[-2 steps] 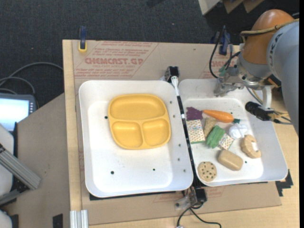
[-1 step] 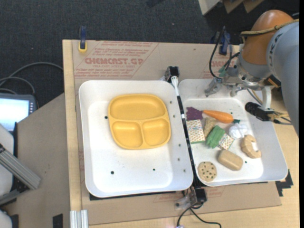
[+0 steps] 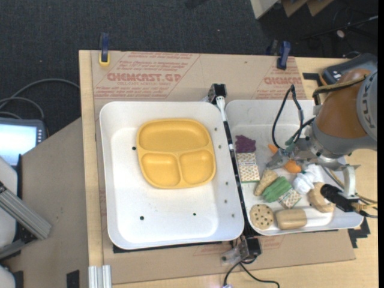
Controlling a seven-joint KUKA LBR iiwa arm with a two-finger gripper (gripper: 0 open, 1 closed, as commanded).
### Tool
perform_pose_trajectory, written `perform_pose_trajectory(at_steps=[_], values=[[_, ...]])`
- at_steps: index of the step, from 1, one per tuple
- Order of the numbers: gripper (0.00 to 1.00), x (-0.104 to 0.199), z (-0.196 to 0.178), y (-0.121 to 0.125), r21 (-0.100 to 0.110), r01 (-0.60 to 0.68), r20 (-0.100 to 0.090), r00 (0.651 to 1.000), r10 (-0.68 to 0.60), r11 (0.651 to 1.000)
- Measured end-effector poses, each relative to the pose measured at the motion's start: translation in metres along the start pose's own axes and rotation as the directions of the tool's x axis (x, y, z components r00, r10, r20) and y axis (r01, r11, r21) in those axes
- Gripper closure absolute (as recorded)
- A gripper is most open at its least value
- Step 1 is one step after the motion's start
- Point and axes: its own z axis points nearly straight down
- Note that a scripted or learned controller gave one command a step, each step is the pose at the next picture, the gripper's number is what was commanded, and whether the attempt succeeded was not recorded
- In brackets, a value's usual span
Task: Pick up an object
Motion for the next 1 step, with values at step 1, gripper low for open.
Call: perform_pose_trajectory(at_steps=[1], values=[[1.00, 0.0007, -0.0119, 0.0063, -0.015, 0.003, 0.003, 1.000, -0.003, 1.000]])
